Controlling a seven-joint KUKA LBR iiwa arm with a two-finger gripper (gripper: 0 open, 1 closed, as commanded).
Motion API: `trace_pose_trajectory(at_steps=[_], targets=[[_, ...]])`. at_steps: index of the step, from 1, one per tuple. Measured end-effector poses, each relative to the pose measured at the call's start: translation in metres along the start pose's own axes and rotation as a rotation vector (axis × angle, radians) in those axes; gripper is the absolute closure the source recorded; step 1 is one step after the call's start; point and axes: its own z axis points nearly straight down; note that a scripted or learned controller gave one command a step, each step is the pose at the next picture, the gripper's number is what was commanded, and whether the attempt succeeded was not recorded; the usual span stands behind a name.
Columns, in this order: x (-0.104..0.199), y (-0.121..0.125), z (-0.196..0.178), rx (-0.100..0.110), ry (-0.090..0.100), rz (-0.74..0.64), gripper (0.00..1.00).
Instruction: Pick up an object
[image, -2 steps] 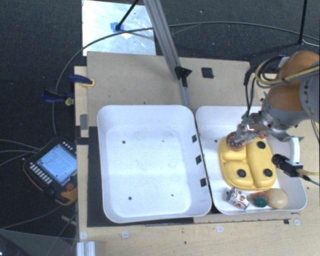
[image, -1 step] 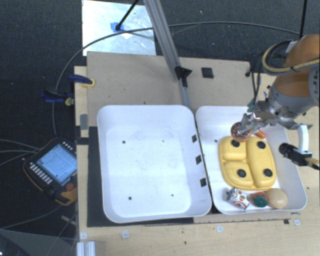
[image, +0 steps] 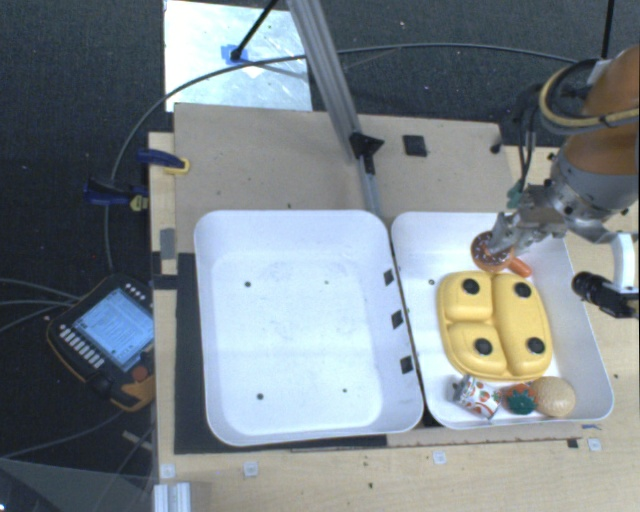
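Camera view: yellow tray (image: 496, 325) beside claw (image: 503, 237)

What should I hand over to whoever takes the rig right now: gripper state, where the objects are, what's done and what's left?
Gripper: down at the far edge of the right bin, right over a small brown and orange object; no grasp is visible.
Objects: large yellow moulded piece mid-bin; a small patterned item, a teal piece and a tan ball along the near edge. Left bin beside it.
Done: nothing visibly lifted.
Left: secure one object and raise it.
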Motion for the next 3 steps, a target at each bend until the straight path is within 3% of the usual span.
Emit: trace_pose_trajectory(at_steps=[2,3], targets=[[0.097,0.011,0.026,0.004,0.002,-0.004,1.0],[0.143,0.019,0.02,0.003,0.003,-0.004,1.0]])
